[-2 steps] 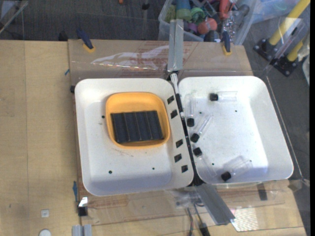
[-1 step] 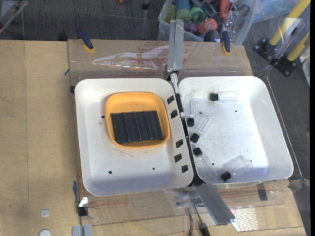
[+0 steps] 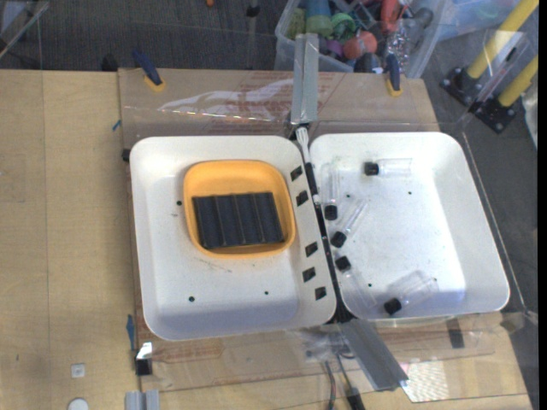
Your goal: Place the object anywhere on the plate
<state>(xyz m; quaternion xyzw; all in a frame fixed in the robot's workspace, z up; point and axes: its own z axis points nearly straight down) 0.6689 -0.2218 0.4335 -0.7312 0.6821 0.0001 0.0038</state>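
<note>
An orange, rounded-square plate (image 3: 235, 171) sits in the left white bin (image 3: 162, 272), toward its upper middle. A flat black ribbed rectangular object (image 3: 238, 219) lies on the plate, covering most of its floor and reaching its lower rim. Nothing touches the object or the plate.
The right white bin (image 3: 449, 229) holds several clear tubes with black caps, one near the top (image 3: 389, 168), one near the divider (image 3: 346, 220) and one at the bottom (image 3: 408, 290). A clear box of colourful toys (image 3: 367, 15) stands behind the bins.
</note>
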